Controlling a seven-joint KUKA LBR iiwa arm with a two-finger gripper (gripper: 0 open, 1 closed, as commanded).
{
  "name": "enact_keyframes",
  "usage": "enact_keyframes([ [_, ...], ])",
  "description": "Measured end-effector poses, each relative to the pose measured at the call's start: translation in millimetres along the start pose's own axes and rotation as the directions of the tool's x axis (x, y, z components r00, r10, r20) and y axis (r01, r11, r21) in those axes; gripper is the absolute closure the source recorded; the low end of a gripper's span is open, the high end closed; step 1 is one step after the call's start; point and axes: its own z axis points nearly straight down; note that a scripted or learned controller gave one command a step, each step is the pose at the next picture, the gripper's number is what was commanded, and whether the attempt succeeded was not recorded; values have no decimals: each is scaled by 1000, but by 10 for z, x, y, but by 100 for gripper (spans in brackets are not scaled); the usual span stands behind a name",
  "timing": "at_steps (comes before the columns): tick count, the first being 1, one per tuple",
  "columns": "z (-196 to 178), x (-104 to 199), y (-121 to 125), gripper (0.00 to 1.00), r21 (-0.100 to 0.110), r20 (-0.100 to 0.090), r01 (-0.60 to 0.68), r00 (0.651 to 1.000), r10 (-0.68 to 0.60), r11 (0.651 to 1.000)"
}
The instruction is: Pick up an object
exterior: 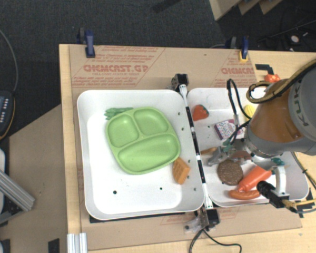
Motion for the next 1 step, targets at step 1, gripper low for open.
enact_keyframes([
  [1,-3,-597,-74,0,-1,5,-7,1000,7,1000],
])
